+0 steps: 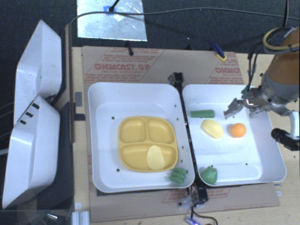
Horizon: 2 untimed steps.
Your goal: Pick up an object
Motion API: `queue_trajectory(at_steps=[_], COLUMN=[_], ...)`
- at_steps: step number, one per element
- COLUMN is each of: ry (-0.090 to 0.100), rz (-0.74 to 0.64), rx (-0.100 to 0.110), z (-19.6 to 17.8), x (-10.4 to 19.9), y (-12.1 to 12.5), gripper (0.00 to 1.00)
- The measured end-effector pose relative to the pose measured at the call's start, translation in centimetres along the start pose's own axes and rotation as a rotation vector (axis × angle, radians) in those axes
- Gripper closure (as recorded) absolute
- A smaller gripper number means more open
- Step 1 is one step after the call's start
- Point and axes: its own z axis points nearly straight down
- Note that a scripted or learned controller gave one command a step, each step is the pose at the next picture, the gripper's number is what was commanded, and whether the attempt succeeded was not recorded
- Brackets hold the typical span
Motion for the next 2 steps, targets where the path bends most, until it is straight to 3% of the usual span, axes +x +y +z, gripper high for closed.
queue_trajectory(at_steps=[1, 2], ry=[0.0, 0.0], rz=[-0.001, 0.0], rx=[-0.001, -0.001], z=[-1.06, -1.03], x=[-0.01, 0.0], y=[0.03, 0.03], gripper=[1.0, 0.0])
